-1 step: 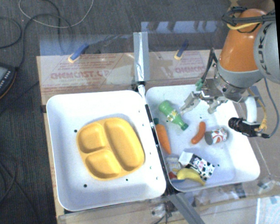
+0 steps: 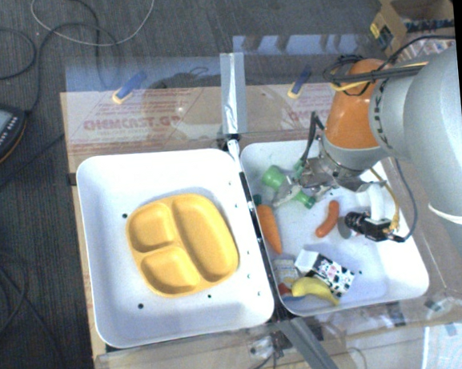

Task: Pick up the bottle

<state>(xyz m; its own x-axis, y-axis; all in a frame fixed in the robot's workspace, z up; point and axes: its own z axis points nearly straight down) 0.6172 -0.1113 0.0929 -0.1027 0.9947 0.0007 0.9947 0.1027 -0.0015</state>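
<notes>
A green bottle (image 2: 274,177) lies in the right bin (image 2: 399,273), near its back left corner. Its green body shows on both sides of the gripper, with the other end at the lower right. My gripper (image 2: 295,187) is low over the middle of the bottle and hides that part. The grey arm with its orange band (image 2: 353,125) reaches in from the right.
An orange carrot (image 2: 269,227) lies along the right bin's left wall. A small red sausage-shaped thing (image 2: 327,219) sits right of the gripper. A banana (image 2: 312,289) and a cow-patterned box (image 2: 333,273) lie at the front. The left bin (image 2: 113,310) holds a yellow divided plate (image 2: 184,244).
</notes>
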